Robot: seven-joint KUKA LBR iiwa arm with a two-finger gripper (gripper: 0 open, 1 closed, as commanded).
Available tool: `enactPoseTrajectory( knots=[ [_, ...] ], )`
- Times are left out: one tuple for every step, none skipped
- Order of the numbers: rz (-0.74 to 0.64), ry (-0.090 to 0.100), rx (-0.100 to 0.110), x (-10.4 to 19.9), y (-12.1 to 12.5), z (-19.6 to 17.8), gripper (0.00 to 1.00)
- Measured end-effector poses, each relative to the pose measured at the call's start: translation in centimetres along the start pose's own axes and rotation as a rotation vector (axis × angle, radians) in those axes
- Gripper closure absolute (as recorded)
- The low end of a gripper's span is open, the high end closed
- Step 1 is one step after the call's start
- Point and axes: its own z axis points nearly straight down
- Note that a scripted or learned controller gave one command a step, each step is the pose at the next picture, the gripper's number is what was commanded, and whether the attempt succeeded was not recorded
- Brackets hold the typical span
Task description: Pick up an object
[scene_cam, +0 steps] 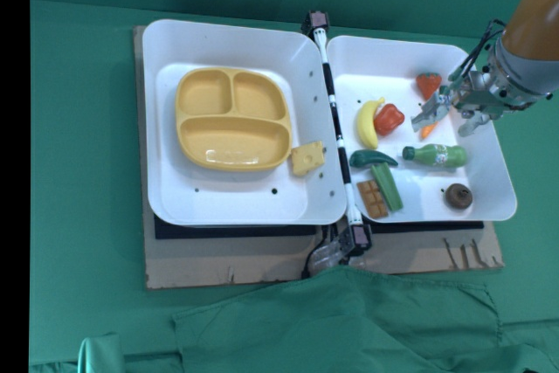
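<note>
Two shallow white bins sit side by side on a green tabletop (87, 144). The left bin (166, 48) holds a yellow divided plate (232, 118), with a wedge of yellow cheese (307, 159) just beside its 4 o'clock corner. The right bin (498, 188) holds the small toys: a banana (368, 123) touching a red pepper (389, 118), a dark green cucumber (373, 158) below them, a brown waffle piece (373, 199) beside a green stick (388, 187), a green bottle (434, 155) lying on its side, a brown doughnut (458, 196) and a strawberry (428, 84). The gripper (447, 112), reaching in from 3 o'clock, hangs with its fingers spread apart and nothing between them. An orange carrot (426, 131) lies just at its 7 o'clock, the strawberry at its 11 o'clock, the bottle at its 6 o'clock.
</note>
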Motion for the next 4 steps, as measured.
enactPoseTrajectory(
  knots=[
    [0.000, 0.000, 0.000, 0.0, 0.0, 0.0, 0.00],
    [0.001, 0.001, 0.005, -0.2, -0.5, 4.2, 0.00],
    [0.000, -0.010, -0.025, -0.1, -0.4, 6.9, 0.00],
    [0.000, -0.011, -0.025, -0.2, -0.4, 7.2, 0.00]
  ],
)
